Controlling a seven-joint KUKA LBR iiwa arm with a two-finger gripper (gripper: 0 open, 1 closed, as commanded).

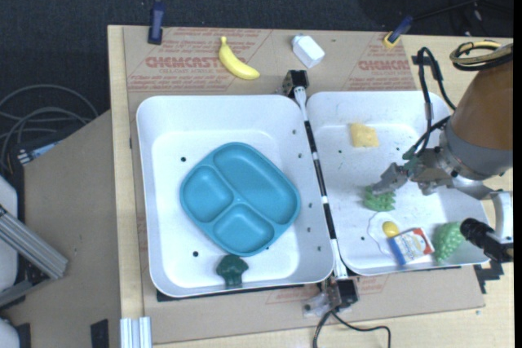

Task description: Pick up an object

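Observation:
In the right bin (342,114) lie a yellow cheese-like block (364,134), a small green leafy piece (377,199), a fried-egg toy (385,228), a small printed carton (410,245) and a light green broccoli (448,240). My gripper (393,178) reaches in from the right and sits low, just above and right of the green leafy piece, close to touching it. Nothing shows in its grasp. The left bin (155,126) holds a blue divided plate (237,196) and a dark green broccoli (232,268).
On the cardboard behind the bins lie a banana (236,61), a white block (308,50), a blue clip (156,22) and a blue-yellow clip (397,33). Black cables (428,85) hang over the right bin's far corner.

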